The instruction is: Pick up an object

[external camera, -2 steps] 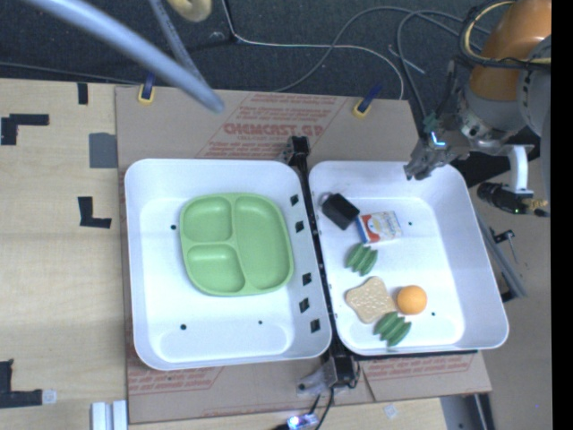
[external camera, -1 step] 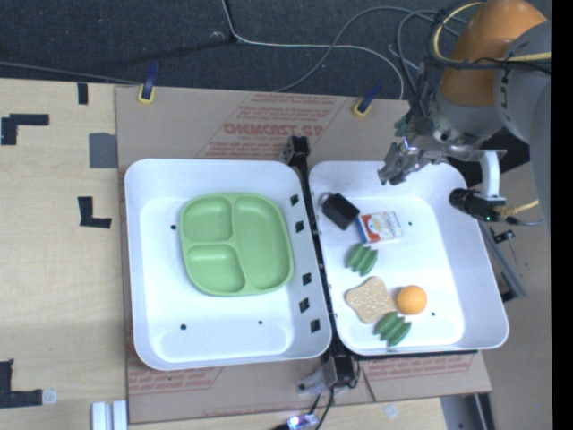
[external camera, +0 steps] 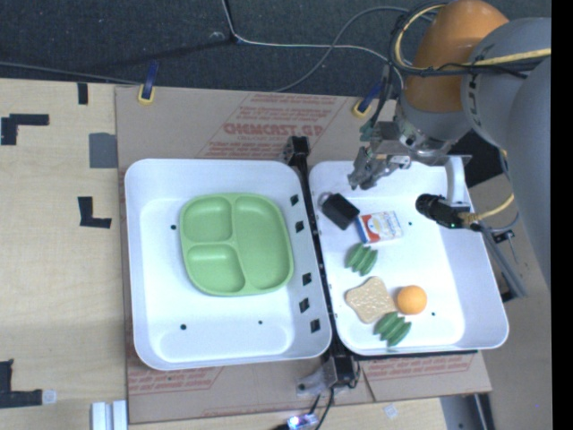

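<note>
Metal two-finger gripper hovers over the right white plastic bin's far edge, holding nothing; how far it is open is unclear. Just beside it lies a matte black rectangular block; a round smooth orange sits nearer.

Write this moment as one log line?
gripper: above right bin's far end | nearest: black block | left bin: green tray

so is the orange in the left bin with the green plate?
No, the orange lies in the right bin, beside the toast slice.
</note>
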You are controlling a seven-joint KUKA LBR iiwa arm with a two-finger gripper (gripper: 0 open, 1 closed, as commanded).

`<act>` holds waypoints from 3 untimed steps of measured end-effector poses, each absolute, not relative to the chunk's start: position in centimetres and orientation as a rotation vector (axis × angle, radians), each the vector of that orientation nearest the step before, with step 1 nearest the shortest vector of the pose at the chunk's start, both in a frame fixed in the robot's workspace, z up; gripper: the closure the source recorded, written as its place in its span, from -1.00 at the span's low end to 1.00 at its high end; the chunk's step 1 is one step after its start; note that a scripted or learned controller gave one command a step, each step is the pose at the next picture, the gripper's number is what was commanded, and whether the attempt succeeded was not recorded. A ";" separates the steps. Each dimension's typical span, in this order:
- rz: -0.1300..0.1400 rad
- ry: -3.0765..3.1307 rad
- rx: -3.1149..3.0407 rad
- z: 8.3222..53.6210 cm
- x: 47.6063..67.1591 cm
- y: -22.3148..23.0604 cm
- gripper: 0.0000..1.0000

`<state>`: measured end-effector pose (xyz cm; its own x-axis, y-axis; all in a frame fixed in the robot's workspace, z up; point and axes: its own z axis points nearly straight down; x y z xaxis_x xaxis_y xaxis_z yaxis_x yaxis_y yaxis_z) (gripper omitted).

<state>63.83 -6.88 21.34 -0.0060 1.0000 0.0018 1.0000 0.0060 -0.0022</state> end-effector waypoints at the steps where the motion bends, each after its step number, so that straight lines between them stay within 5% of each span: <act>1: 0.000 -2.226 -2.213 22.5 61.6 -2.0 1.00; 3: 0.004 -2.225 -2.213 21.9 57.1 8.7 1.00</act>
